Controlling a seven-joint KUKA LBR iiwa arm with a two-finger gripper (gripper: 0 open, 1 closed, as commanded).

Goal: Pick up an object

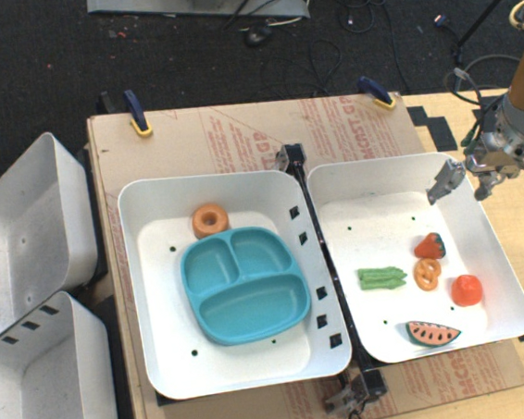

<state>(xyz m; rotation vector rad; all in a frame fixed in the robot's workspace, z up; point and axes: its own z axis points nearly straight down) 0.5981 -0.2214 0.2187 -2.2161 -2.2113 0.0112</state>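
Camera view: gripper (461, 180) open and empty above the right bin's (388, 349) far corner, toy strawberry (430, 247) just below it, nothing lifted — pick not yet begun.

Light bright, even, from overhead. White bins (214, 192) near blown out, walls glaring, little surface detail. Shadows soft and short: thin dark rim under blue tray (245, 285), faint smudge beneath gripper (462, 181) on right bin floor. Floor beyond bench falls dark, cables barely readable. Focus decent at centre; small food items slightly soft, edges fuzzy. Arm at right edge blurred, colours smeared. Cardboard lettering legible but grainy. Mild noise throughout, resolution low.
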